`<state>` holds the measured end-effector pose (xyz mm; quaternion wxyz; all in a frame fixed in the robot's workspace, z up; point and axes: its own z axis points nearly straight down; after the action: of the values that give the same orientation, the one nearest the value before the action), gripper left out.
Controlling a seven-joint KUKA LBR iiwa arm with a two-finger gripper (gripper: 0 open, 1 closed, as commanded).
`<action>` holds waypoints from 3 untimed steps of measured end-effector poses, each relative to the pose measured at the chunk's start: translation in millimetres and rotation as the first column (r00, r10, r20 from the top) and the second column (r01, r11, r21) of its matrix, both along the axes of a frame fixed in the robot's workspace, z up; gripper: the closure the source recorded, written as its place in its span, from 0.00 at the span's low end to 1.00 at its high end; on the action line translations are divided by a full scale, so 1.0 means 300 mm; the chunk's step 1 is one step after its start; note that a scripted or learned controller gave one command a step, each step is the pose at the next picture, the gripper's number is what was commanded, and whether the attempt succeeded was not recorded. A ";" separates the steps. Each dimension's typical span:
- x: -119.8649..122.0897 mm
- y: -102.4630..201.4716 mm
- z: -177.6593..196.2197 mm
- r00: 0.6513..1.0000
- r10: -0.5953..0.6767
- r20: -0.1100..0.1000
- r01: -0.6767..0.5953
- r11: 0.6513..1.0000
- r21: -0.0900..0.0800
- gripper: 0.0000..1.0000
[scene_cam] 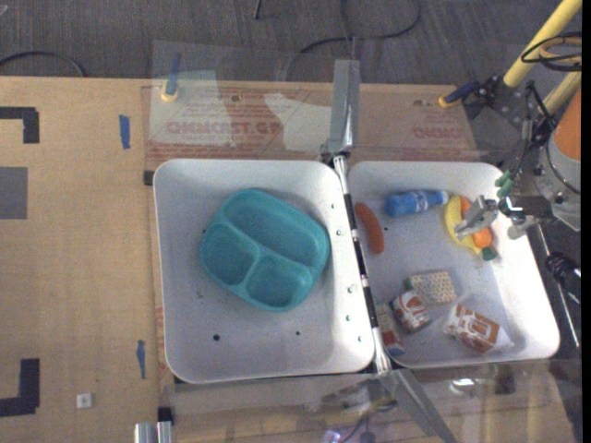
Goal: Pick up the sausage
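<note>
1. The counter (74,247) carries two shallow white bins side by side. The left bin (185,321) holds a teal divided plate (266,247), lying flat near its centre.

2. The sausage (370,227), a reddish-orange link, lies flat in the right bin (526,284), just beside the left wall near the divider between the bins. It is apart from the other items, so its long sides appear open to a grasp. The nearby wall may limit clearance on one side.

3. Other contents of the right bin: a blue bottle (413,201) on its side toward the far wall, near the sausage's upper end; a banana (453,220) and a small orange item (482,239) toward the right; a tan patterned packet (433,286), a small red-and-white carton (410,310) and a second carton (475,329) along the near side.

4. The hand (480,215) sits over the right part of the right bin, at the banana and orange item, well apart from the sausage. Its light-coloured fingers (473,220) overlap those items in the view. Whether they are spread or closed cannot be told, and nothing can be confirmed between them.

5. Assessment: the sausage is not yet picked up. In my judgement the hand needs to cross the bin leftward, align across the sausage's width, and descend clear of the wall and the bottle.
</note>
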<state>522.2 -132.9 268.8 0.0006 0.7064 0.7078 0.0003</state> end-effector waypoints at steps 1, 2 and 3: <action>0.002 -0.004 0.034 1.000 -0.002 0.003 0.002 1.000 -0.001 1.00; -0.134 -0.138 0.011 0.978 0.210 -0.001 -0.210 0.978 0.001 1.00; -0.140 -0.302 0.086 0.901 0.433 0.003 -0.433 0.901 -0.005 1.00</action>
<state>480.2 -223.5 294.6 0.0033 0.5315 0.8470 0.0003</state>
